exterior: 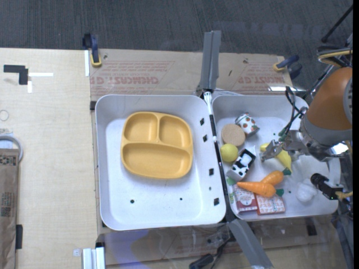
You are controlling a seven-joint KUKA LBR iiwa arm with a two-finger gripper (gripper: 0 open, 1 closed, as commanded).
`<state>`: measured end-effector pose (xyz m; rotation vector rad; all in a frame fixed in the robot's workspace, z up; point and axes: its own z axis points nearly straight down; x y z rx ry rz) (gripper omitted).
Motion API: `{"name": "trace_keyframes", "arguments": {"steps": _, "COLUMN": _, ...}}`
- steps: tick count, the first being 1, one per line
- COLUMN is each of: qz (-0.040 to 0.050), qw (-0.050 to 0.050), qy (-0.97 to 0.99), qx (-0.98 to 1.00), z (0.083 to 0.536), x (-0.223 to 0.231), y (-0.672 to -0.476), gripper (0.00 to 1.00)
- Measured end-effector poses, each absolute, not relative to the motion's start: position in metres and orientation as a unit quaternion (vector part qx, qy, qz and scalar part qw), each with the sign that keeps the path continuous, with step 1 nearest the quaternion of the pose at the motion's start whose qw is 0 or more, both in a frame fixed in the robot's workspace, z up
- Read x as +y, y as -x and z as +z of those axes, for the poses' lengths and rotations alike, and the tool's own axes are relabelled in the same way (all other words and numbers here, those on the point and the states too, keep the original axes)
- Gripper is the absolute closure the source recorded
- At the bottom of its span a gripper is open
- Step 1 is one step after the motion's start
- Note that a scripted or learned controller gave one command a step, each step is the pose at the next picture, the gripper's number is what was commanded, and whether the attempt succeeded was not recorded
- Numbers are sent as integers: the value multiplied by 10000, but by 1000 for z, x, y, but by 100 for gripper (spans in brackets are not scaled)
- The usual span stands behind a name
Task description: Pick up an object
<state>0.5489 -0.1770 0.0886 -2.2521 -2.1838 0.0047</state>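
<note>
The right bin (255, 102) holds several small toys: a round tan cookie (233, 134), a yellow lemon (228, 152), a black-and-white cow block (243, 162), an orange carrot (261, 186), a small striped can (246, 123), a red-and-white box (259, 203), a white lump (305, 193) and a yellow banana-like piece (284, 158). My gripper (272, 150) reaches in from the right and hangs low over the bin, right beside the yellow piece and above the carrot's thick end. I see nothing clearly held between its fingers.
The left bin (106, 167) holds a yellow three-compartment plate (157, 144). A grey divider bar (211, 60) runs back from between the bins. Cardboard lies behind them, with clamps at its corners. The arm's orange band (332, 100) stands over the right bin's far right side.
</note>
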Motion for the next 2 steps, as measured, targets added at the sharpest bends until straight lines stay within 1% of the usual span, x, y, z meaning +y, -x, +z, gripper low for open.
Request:
{"name": "trace_keyframes", "arguments": {"steps": 1, "qz": 32, "qw": 51, "qy": 7187, "qx": -6953, "z": 94, "x": -177, "y": -548, "gripper": 100}}
{"name": "trace_keyframes", "arguments": {"steps": 2, "qz": 34, "qw": 19, "qy": 8304, "qx": -5571, "z": 171, "x": -130, "y": -567, "gripper": 100}}
